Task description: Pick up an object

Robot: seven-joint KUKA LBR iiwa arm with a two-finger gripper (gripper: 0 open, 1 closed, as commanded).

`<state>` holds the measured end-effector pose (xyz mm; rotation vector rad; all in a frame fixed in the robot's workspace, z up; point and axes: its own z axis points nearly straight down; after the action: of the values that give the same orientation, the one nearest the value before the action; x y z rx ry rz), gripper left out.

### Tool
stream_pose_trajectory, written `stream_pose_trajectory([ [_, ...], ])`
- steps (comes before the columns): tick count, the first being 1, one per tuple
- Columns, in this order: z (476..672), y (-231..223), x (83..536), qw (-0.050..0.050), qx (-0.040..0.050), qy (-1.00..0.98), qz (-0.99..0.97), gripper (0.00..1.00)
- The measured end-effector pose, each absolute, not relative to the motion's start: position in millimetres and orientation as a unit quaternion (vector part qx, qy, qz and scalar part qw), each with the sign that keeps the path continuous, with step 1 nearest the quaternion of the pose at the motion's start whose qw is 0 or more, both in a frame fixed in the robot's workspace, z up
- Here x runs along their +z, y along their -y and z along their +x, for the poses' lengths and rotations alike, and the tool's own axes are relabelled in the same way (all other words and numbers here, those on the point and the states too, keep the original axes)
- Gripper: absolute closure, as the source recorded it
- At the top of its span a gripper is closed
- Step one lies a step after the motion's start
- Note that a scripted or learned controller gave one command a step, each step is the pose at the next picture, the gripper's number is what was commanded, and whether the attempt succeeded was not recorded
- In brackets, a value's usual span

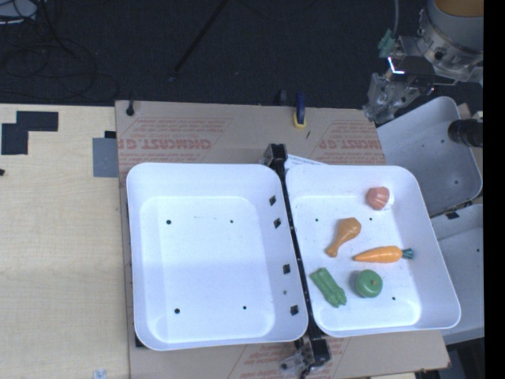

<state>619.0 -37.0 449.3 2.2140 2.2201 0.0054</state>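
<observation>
Two white bins sit side by side on a cardboard sheet [237, 129] over the pale wooden bench [55, 235]. The left bin [140, 251] is the bigger spread, with just small dark dots on its floor. The right bin [430, 243] holds all the toy food. Black clips run down the seam [286, 235] where the two rims meet.

Up in the top right corner, the arm [454, 22] hangs above the bench, grey with the orange band just at the frame's upper edge. Its gripper [387, 93] points down and left, over the cardboard beyond the right bin's far rim, well apart from every item. Whether it is open or closed, I cannot tell; the tip is a blur of metal and cable against the dark background. Nothing shows in its grasp.

Now the contents, largest first. An orange carrot [381, 254] lies flat near the bin's right side, green tip pointing right. A brown drumstick [344, 234] lies tilted just left of it, fat end up. A green pod [327, 286] lies at a slant near the seam. A round green fruit [368, 283] sits just below the carrot, beside the pod. Smallest, a pink piece [378, 197] rests near the far right corner, apart from the rest.
</observation>
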Motion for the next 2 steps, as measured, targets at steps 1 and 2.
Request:
stream_pose_trajectory([
  [1,532.5,76,355,-0.004,-0.0035,-0.706,0.709,1.00],
  [2,556.1,3,333,-0.002,-0.0014,-0.709,0.705,1.00],
])
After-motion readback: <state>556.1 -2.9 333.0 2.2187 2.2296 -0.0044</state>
